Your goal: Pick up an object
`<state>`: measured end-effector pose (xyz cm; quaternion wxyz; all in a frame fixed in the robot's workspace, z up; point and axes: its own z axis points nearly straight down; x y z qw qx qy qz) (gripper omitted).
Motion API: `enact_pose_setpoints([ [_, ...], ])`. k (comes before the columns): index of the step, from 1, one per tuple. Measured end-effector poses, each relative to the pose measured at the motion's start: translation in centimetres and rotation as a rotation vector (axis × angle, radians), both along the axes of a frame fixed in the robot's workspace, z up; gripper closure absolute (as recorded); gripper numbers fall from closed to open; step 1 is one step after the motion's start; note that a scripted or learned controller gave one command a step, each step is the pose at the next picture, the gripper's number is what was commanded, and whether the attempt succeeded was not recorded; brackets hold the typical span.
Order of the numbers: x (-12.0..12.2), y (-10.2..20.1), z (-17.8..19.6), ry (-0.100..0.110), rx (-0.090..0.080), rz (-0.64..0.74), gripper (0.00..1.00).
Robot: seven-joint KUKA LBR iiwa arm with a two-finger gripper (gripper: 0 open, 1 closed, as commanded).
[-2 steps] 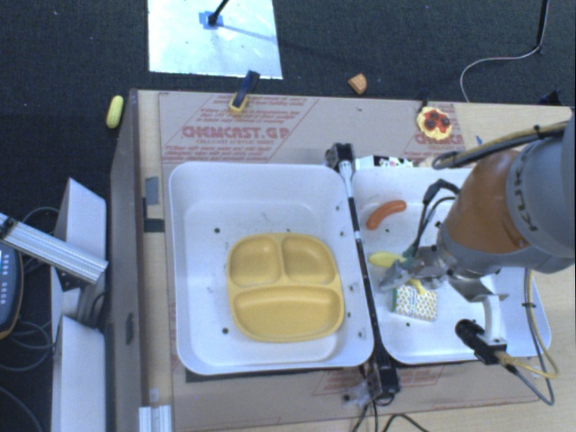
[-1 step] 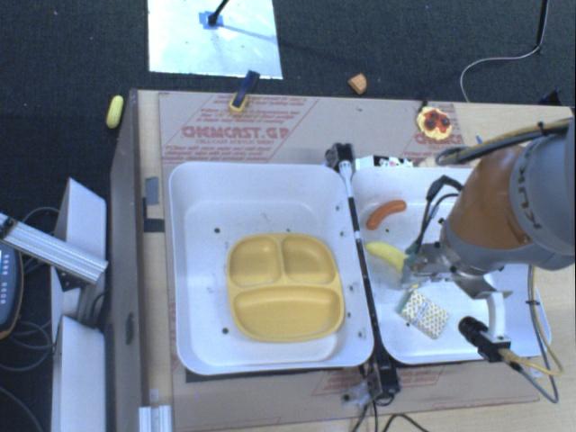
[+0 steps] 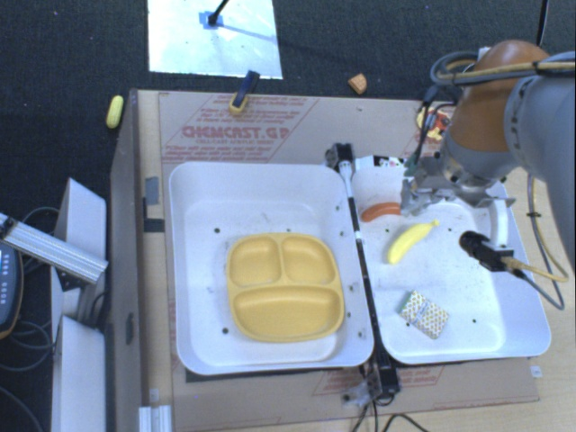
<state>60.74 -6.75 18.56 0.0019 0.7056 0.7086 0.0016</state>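
Two white bins on the bench, and our gripper (image 3: 419, 196) hangs low in the right bin (image 3: 504, 327); can't tell its state. We see the orange sausage (image 3: 381, 211) just left of it, the banana (image 3: 409, 240) just below, nothing held.

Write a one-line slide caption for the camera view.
Gripper low in the right bin near an orange sausage-shaped toy and toy banana; yellow divided plate in the left bin.
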Motion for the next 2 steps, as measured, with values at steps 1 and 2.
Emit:
enact_pose_setpoints([
  [1, -0.74, -4.5, 1.14, 0.002, -0.001, -0.002, 1.0],
  [2, -0.73, -4.44, 1.12, 0.002, -0.001, -0.001, 0.0],
])
